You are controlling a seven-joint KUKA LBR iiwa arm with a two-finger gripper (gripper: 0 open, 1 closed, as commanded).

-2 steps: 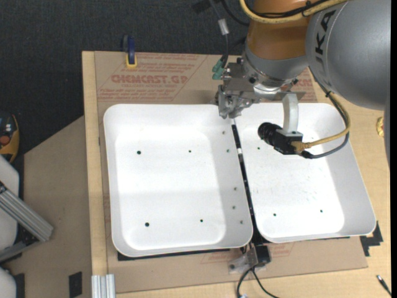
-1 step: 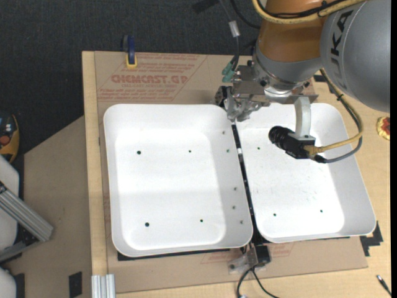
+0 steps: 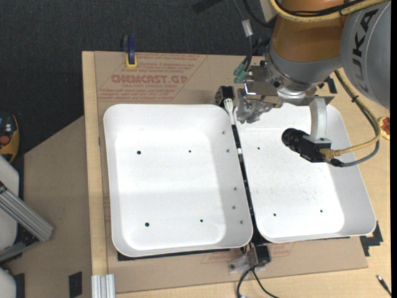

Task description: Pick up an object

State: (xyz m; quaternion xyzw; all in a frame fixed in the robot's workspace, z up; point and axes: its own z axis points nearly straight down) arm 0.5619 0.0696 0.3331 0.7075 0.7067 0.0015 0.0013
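Arm low over far left corner of right bin, gripper at rim beside left bin; grip state unclear from here. No object spotted in either bin. Pick not yet done, judging by this

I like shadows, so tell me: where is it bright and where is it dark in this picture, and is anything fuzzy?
In the camera view, the left bin is brightest along its top half, with a soft grey shadow across its lower half; the arm looms large and slightly soft near the lens; the right bin looks evenly lit; the dark floor behind stays dim.
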